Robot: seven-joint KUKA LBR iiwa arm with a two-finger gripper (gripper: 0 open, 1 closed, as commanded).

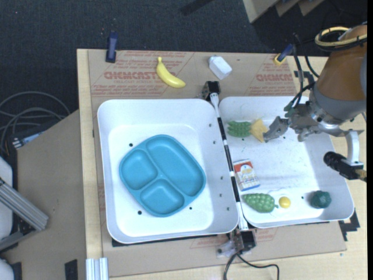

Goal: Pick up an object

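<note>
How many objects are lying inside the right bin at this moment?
6: a green leafy piece and a yellow piece by the claw near the far edge, a small card box at the divider, a green bumpy piece, a yellow ball, a dark green ball along the near edge. The arm may hide more.

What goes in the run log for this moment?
gripper: over right bin, beside yellow object | grasp: unconfirmed | left bin: blue tray

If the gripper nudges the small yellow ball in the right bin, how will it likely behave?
The yellow ball looks round and smooth, so it would probably roll. It looks small, so likely light. The green bumpy toy beside it may stop it.
</note>
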